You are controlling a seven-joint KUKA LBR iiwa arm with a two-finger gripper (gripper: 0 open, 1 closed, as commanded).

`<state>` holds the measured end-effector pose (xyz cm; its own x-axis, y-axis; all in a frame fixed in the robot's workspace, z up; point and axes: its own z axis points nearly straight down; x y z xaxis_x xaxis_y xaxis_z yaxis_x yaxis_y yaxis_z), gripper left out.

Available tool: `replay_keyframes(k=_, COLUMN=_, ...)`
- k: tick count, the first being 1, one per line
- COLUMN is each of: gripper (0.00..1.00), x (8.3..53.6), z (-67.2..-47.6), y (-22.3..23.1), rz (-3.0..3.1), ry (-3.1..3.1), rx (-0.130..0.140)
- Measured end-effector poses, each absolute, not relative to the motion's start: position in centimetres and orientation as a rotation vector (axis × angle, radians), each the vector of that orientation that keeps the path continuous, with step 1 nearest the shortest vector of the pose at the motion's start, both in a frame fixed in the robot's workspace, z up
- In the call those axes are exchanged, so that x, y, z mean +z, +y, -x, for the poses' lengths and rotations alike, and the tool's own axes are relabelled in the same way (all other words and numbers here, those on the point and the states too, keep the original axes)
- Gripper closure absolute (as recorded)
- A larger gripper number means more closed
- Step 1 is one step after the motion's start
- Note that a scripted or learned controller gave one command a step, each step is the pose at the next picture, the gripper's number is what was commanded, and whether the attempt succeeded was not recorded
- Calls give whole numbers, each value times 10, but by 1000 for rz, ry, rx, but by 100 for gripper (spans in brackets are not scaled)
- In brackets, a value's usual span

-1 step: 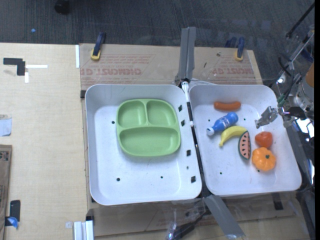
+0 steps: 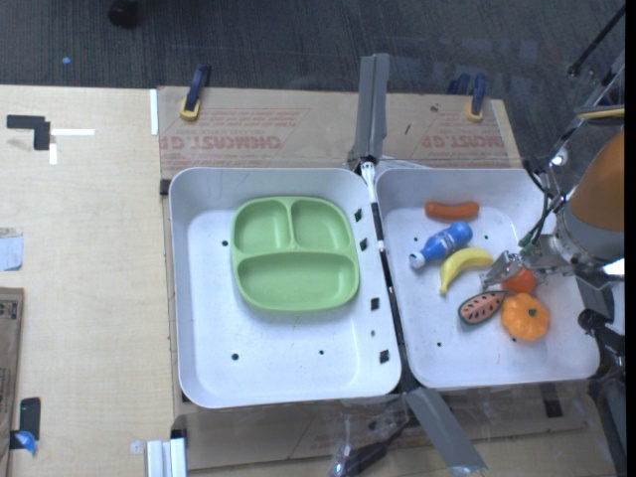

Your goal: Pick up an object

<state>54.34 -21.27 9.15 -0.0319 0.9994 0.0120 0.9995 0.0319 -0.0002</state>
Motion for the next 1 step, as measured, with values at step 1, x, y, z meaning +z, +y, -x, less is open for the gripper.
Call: replay_keyframes(k=1, gripper=100, x=101, z=-541, y=-219, rz=2194, ry=-2245, rx=-2)
